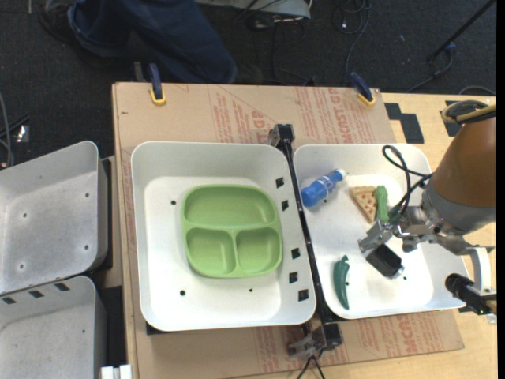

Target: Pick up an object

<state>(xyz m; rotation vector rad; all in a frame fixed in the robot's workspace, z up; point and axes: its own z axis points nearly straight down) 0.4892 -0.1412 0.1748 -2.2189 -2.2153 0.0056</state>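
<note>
The right bin [410, 302] holds a blue plastic bottle [321, 188] near its upper left. A tan wedge-shaped piece [364, 202] lies beside a light green strip [382, 204]. A dark green pepper-shaped object [342, 282] rests near the front left of that bin. My gripper [384, 255] hangs low over the middle of the right bin, to the right of the dark green object and below the tan wedge. A black block shows at its tip.
The left bin [158, 290] contains a green divided plate [233, 230] with three compartments. A black divider [298, 212] runs between the bins. The arm's orange band [473, 160] and cables fill the right side. Grey trays [47, 212] sit off the bench's left.
</note>
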